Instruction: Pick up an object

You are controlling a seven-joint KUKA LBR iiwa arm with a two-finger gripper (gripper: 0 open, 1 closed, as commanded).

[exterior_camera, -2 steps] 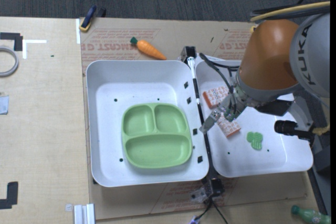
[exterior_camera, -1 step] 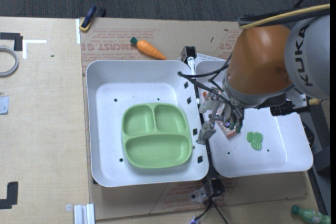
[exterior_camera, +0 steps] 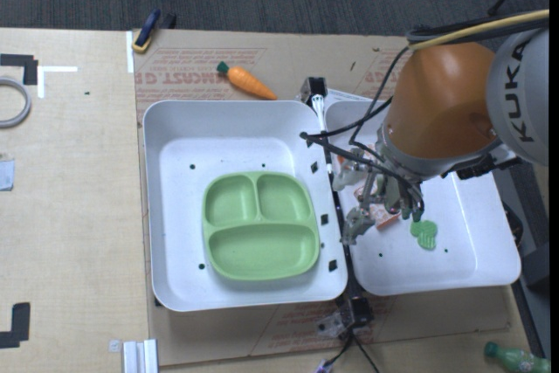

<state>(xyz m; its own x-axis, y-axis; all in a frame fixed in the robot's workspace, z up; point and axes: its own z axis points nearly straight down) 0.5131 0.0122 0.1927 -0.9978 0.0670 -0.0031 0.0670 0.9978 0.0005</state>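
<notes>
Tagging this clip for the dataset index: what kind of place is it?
Probably a robotics lab pick-and-place bench: a grey KUKA arm with an orange band reaches over two shallow white plastic bins, on a cardboard-covered bench, with a green divided plastic plate as prop.

we see a green divided plate (exterior_camera: 260, 225) lying flat in the left bin (exterior_camera: 166, 188). behind that bin a toy carrot (exterior_camera: 247, 80) rests on the cardboard (exterior_camera: 196, 65). a blue marker (exterior_camera: 148, 29) lies at the bench's far edge, a roll of tape (exterior_camera: 12, 101) at the far left, and a green bottle (exterior_camera: 517, 355) sits at the lower right.
</notes>
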